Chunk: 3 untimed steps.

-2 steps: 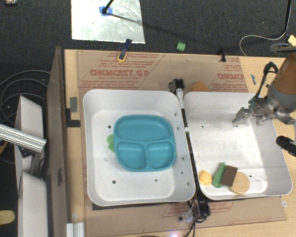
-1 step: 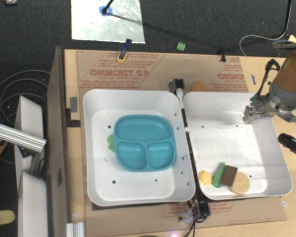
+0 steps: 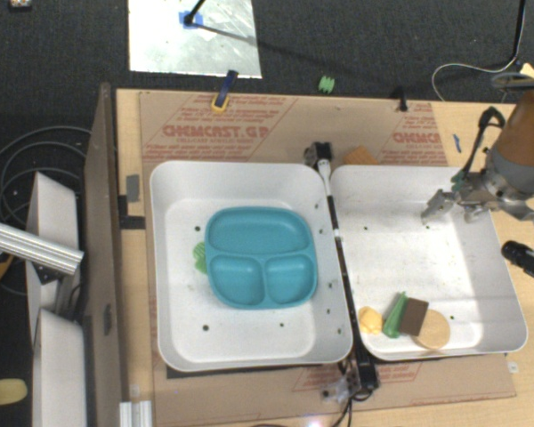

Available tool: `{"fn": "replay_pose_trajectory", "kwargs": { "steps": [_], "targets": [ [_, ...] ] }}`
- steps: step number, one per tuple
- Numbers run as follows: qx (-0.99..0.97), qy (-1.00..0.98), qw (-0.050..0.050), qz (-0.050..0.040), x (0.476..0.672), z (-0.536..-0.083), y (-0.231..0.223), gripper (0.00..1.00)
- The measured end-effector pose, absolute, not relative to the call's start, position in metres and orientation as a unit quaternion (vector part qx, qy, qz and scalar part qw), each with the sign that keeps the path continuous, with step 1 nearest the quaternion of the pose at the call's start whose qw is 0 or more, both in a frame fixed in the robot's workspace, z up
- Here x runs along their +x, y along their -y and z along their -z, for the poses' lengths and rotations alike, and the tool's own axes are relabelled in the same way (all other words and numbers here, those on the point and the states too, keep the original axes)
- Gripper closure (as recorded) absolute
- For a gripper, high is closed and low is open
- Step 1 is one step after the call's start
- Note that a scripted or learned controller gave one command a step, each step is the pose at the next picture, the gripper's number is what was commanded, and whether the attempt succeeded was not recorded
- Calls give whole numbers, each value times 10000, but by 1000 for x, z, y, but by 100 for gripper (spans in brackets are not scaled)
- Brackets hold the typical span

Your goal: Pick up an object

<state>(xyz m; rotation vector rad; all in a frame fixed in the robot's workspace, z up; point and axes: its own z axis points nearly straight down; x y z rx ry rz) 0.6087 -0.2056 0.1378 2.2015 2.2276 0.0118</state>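
My gripper hangs over the upper right part of the right bin. Its two fingers stand apart, open, with nothing between them. The loose objects lie well below it, near the right bin's front edge: a yellow piece, a green stick, a brown block and a tan round disc, all huddled together. In the left bin sits a blue divided plate, with a small green item peeking out at its left edge.
A black divider rail runs between the two bins. An orange item lies on the cardboard behind the right bin. The grey arm with its orange band enters from the right. Cables lie on the floor at the left.
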Motion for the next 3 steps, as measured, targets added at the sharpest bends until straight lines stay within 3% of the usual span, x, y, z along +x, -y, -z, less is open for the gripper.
{"fn": "replay_pose_trajectory", "kwargs": {
  "steps": [1, 2, 3],
  "targets": [
    [7044, -7098, -28, 3, 579, -89, 135, 0],
    [7050, -7092, 52, -23, 654, -86, 182, 0],
    [7063, -7078, 75, -32, 672, -194, 208, 0]
  ]
}}
